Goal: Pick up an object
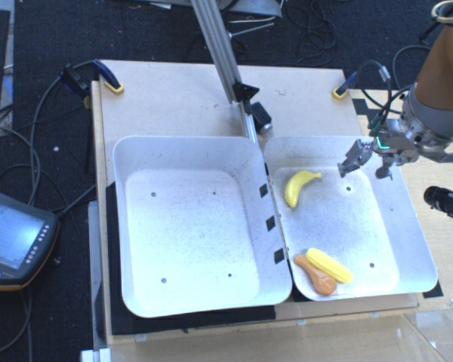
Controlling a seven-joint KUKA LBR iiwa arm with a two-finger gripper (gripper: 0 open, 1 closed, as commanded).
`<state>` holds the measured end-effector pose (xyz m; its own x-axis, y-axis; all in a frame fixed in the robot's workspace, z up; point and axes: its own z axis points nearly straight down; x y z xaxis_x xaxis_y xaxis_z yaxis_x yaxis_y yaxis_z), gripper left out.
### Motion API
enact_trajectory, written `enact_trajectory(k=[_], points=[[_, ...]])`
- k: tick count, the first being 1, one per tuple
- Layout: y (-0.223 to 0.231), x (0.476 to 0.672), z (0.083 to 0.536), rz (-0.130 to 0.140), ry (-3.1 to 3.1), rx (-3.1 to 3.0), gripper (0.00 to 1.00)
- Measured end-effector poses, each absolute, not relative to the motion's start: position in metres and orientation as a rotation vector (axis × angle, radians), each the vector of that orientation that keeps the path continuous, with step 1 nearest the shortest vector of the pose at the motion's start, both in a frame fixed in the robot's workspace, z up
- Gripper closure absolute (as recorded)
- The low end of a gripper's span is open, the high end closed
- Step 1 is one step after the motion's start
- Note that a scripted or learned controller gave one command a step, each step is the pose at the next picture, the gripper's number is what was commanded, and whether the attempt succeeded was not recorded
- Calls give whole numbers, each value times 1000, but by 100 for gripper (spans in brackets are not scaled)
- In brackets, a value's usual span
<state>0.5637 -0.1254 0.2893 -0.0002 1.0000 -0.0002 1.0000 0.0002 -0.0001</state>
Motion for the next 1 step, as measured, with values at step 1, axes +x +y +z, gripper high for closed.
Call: enact_trajectory(k=[1], points=[[-125, 564, 289, 0, 2222, 2221, 0]])
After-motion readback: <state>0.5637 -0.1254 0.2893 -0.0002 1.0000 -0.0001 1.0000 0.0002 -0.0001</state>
